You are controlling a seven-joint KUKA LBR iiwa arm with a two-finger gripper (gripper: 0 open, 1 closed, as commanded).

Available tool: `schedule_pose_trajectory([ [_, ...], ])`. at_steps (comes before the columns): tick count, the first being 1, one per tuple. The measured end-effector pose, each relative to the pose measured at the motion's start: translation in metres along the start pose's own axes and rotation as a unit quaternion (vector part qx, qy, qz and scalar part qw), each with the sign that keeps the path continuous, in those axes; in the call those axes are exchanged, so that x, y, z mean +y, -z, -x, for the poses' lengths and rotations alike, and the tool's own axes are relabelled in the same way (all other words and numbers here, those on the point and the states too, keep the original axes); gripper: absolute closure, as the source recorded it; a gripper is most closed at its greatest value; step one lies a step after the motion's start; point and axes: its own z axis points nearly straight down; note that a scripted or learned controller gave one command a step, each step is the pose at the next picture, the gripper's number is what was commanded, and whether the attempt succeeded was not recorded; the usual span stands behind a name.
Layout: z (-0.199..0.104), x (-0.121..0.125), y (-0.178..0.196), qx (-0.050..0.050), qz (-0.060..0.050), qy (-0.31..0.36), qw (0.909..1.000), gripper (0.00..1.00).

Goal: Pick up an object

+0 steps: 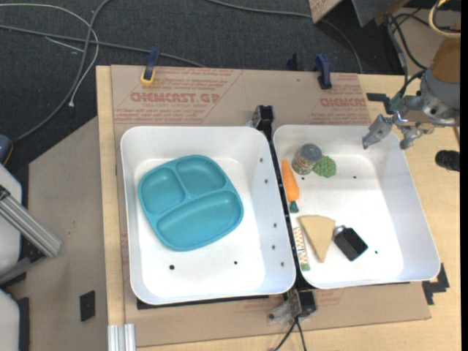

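Blue divided plate (191, 202) was seen in left bin (139, 145). Carrot (290, 180) lay by right bin (409, 196) divider; judged light, stiff, slim, best gripped mid-length. Gripper (392, 134) hovered above, fingers spread, nothing held.

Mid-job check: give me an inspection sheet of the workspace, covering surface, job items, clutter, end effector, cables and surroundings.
Surface: cardboard-topped bench bearing left bin and right bin, side by side.
Job items: right bin holds a carrot, small can, green broccoli-like toy, tan wedge and black block.
Clutter: blue divided plate in the left bin.
End effector: end effector open, holding nothing, above the right bin's far right corner.
Cables: white cables on the dark floor; a wire at the near edge.
Surroundings: blue clamps at the far edge.
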Motion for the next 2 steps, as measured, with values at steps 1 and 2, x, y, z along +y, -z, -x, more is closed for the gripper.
schedule_pose_trajectory([
  [1, 0.0, 0.003, 0.009, -0.002, 0.007, 0.002, 1.0, 0.0],
  [2, -0.008, 0.002, -0.035, -0.002, 0.006, 0.002, 1.0, 0.0],
])
